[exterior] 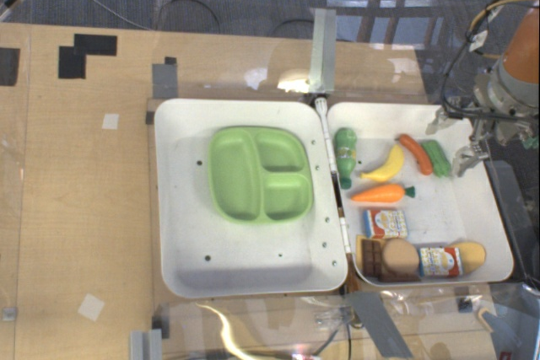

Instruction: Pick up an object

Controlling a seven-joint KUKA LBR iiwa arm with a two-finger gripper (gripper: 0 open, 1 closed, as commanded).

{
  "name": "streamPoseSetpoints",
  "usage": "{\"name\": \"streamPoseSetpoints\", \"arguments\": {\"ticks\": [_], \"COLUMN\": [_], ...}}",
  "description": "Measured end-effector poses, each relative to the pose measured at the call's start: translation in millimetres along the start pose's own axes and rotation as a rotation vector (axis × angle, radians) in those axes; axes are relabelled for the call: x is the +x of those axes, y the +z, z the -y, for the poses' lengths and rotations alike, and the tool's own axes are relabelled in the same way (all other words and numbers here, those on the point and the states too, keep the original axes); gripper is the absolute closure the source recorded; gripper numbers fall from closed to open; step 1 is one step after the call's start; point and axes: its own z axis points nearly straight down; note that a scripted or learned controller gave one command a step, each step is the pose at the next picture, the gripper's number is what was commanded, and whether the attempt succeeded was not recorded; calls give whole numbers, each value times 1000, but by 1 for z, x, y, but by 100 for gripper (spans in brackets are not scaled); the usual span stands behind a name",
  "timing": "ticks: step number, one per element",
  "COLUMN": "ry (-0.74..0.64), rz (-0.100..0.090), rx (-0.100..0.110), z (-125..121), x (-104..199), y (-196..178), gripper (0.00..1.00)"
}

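The right bin (pixel 485 219) holds several toy foods. A green bottle (pixel 344 154) lies along its left wall, with a yellow banana (pixel 385 166) beside it. Further right are a red-orange sausage (pixel 414 153) and a small green vegetable (pixel 436 158). An orange carrot (pixel 381 195) lies mid-bin. Along the front are a small carton (pixel 386 223), a brown chocolate bar (pixel 369 259) and a labelled bread loaf (pixel 432 260). My gripper (pixel 454 141) hangs over the bin's far right corner, just right of the green vegetable. It is open, with nothing between its fingers.
The left bin (pixel 181 206) carries a green divided plate (pixel 259 174). A metal post (pixel 322 46) stands behind the seam between the bins. Cables loop around the arm (pixel 516 67) at the right. The wooden bench (pixel 76 206) stretches off to the left.
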Motion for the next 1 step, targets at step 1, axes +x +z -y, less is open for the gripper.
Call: {"name": "streamPoseSetpoints", "arguments": {"ticks": [1], "ry": [-104], "rz": [4], "rx": [3], "z": [-16], "x": [11], "y": [96], "gripper": [0]}}
